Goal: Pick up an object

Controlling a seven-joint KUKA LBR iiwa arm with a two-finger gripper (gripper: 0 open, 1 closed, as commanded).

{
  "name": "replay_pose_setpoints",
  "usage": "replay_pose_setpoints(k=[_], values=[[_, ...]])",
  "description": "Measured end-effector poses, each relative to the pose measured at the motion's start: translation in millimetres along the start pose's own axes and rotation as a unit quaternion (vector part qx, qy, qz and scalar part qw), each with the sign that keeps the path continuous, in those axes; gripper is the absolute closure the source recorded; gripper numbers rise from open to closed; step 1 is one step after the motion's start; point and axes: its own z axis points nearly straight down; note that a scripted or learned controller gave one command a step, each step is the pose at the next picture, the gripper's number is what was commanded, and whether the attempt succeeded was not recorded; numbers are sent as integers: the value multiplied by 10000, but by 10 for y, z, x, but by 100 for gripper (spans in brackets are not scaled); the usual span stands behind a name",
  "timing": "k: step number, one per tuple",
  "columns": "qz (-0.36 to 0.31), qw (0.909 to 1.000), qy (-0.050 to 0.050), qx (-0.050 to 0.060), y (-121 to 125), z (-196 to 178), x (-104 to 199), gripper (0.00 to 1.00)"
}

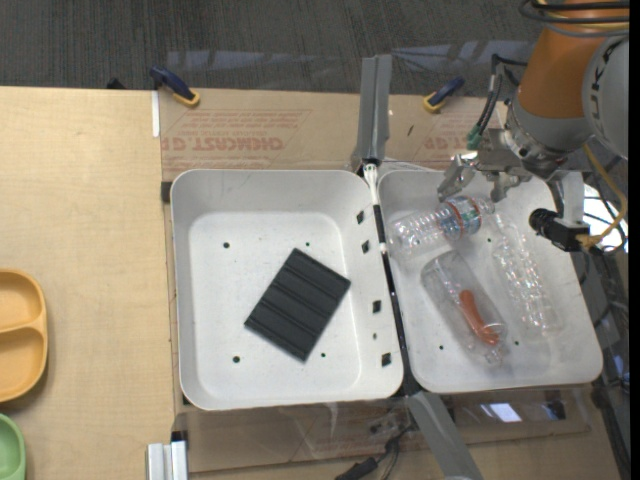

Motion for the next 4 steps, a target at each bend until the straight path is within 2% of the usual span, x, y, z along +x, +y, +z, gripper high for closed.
replay_pose_setpoints(k=[1, 2, 3, 4], values=[[-512, 9987, 4, 10, -595, 927, -224, 0], [-639, 9980, 4, 0, -1128, 1102, -157, 0], [-226, 9997, 10, 0, -1620, 1104, -292, 0], [461, 9989, 27, -4, -1548, 600, -578, 0]])
